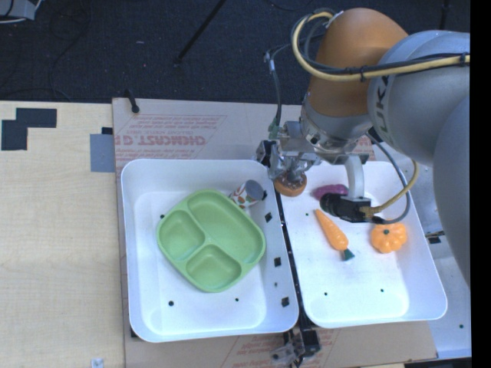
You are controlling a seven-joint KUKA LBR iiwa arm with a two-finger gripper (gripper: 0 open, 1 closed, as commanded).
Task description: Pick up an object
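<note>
My gripper [291, 173] hangs over the divide between the two bins, at the back of the right bin [368, 301]. A small brown round object [291, 183] sits between its fingertips, and the gripper is shut on it. The object appears to be off the bin floor, just above the rim. In the right bin lie an orange carrot [332, 231], a small orange pumpkin [388, 237] and a purple piece [334, 191] partly hidden behind the wrist.
The left bin [146, 297] holds a green divided plate [211, 239] and a small patterned cup [247, 194] tipped at its back right corner. The arm's big grey and orange body covers the back right of the scene.
</note>
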